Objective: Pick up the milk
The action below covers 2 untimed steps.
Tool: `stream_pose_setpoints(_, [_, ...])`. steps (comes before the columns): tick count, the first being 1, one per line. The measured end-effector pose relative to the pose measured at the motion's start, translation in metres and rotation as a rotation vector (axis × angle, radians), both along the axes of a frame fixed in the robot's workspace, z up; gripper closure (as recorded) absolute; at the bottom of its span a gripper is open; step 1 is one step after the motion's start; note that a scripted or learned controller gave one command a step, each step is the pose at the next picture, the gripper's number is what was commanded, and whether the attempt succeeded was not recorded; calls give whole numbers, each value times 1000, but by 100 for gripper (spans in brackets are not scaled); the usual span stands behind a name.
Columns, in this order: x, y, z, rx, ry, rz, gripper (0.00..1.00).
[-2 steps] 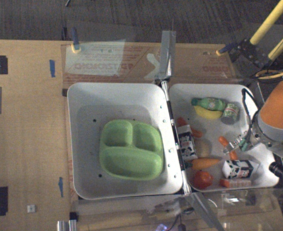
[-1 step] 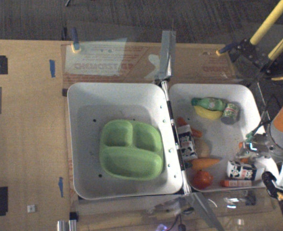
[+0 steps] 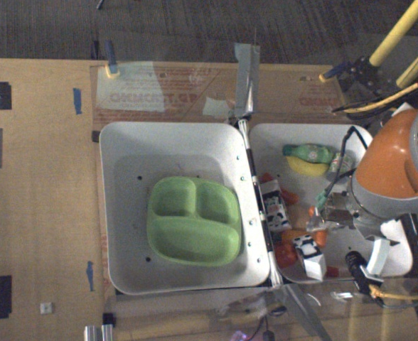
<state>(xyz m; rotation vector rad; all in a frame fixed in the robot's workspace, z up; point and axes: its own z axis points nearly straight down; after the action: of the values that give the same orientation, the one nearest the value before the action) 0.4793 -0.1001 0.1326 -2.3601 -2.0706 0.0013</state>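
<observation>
The camera view looks down on two white bins sitting side by side on a brown bench. The left bin (image 3: 116, 190) holds a green tray (image 3: 193, 221) with three dips in it, lying flat in the middle. The right bin (image 3: 266, 144) is full of small things. Near its top is a green bottle (image 3: 308, 152) lying on its side, with a yellow banana (image 3: 306, 166) touching it just below. Near the bottom of this bin, by the front wall, stands a small white carton with a black and white picture on it, and I think this is the milk (image 3: 310, 254). Red and orange bits of toy food (image 3: 288, 251) lie just beside it, and another small box with dark print (image 3: 274, 210) lies along the wall between the bins. The arm (image 3: 394, 169), grey with a big orange band, comes in from the right and hangs over the right bin. The gripper (image 3: 326, 215) is under it, near the milk and a little above it in the picture. I cannot tell how the jaws stand, because the arm hides them. Nothing looks picked up yet, so I think the arm is at the reaching step. Next it needs to line up over the milk, go down, and close on the carton without bumping the food beside it.
</observation>
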Motion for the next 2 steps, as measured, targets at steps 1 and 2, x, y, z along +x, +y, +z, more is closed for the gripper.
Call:
stream_pose_setpoints(1, [0, 0, 9, 1, 0, 359, 100])
stream_pose_setpoints(2, [0, -62, -23, 1, 0, 356, 100])
